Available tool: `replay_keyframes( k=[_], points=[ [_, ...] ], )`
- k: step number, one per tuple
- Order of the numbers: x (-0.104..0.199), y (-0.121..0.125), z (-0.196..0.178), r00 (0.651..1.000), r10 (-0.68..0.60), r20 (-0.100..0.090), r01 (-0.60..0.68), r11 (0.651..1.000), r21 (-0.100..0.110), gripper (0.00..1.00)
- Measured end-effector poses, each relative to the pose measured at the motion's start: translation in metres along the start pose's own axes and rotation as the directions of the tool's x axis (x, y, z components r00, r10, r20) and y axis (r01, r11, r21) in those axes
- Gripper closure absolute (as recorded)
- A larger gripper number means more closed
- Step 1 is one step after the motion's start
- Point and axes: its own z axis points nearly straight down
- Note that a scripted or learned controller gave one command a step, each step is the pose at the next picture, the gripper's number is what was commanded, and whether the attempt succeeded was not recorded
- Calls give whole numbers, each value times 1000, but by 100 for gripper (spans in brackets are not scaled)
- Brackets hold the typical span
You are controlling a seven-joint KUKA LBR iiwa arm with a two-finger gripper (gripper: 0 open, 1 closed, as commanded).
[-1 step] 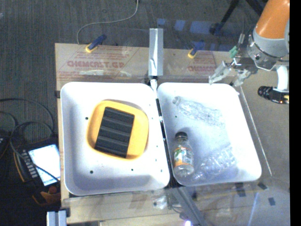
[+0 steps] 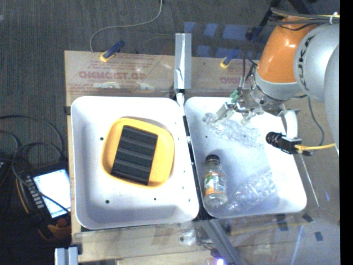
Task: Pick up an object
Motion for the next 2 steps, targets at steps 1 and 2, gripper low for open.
replay_keyframes(
  k=[1, 2],
  points=[
    [26, -71, 9, 1000, 31, 1, -31, 1000, 1, 0],
    [-9, 1, 98, 996, 93, 3, -93, 995, -21, 0]
  ],
)
